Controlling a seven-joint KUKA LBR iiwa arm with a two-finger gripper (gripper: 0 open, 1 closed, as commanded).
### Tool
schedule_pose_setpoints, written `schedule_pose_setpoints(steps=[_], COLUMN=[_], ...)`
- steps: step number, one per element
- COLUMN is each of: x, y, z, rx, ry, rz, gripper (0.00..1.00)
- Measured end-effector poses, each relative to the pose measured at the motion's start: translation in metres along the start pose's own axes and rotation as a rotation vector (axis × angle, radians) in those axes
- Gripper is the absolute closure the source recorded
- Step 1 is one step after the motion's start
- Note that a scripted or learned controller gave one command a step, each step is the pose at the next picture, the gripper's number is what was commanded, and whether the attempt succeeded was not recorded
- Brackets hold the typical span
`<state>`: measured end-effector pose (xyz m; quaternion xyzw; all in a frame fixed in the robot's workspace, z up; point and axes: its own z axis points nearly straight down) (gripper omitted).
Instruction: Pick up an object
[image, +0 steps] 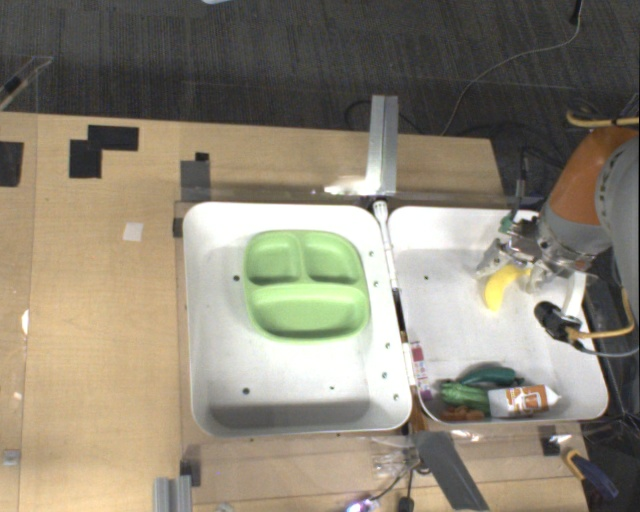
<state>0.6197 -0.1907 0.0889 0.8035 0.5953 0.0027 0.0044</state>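
The banana (497, 288), a small yellow curved piece, lies in the upper right part of the right bin (450, 330), directly under the tool (518, 257); its upper end reaches up between the metal parts of the tool while its lower end points down and to the left onto the bin's white floor; whether the tool is apart, together or clamped on the fruit cannot be told from this slant. The arm (590, 195), grey with its orange band, comes in from the right just behind the tool, and a black cable (560, 322) loops below it, just right of the banana.

Well below the tool, along the near wall of the same bin, 3 things lie together: a dark green item (487, 377), a brownish one (460, 394) under it, and a white bottle with an orange label (520, 400) lying on its side to their right.

Far to the left of the tool, the left bin (215, 300) carries a green 3-compartment plate (304, 283) lying flat near its middle. Both bins rest on the tan wooden surface (90, 330); a metal post (384, 140) rises behind the seam between them.
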Motion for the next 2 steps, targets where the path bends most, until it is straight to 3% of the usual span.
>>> schedule_pose_setpoints(steps=[1, 2], x=[0.003, 0.061], y=[0.003, -0.061], z=[-0.014, -0.157], rx=[-0.008, 0.005], ry=[0.002, 0.003], rz=[-0.011, -0.136], gripper=[1.00, 1.00])
